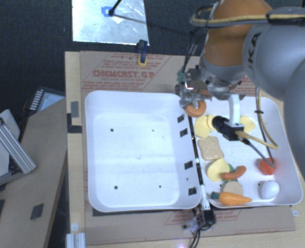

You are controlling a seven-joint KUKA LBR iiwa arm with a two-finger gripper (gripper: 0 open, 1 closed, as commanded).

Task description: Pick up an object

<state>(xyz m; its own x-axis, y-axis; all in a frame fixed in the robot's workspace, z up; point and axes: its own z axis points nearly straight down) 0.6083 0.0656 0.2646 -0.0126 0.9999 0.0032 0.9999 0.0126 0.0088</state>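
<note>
Bench carries two white bins side by side on brown cardboard; left bin (pixel 132 154) bare white, right bin (pixel 289 182) full of toy food; gripper (pixel 194 99) low over right bin's far-left corner, an orange ring-shaped piece (pixel 196 109) directly beneath it, touching or nearly so; cannot tell jaw opening or whether the ring is gripped; cracker (pixel 211 148), carrot (pixel 234 199), white egg (pixel 269 189) lie nearer.

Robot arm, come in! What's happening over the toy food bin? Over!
Gripper low at right bin's back-left corner, over orange ring. Hold unconfirmed. Cracker and yellow pieces close alongside.
</note>
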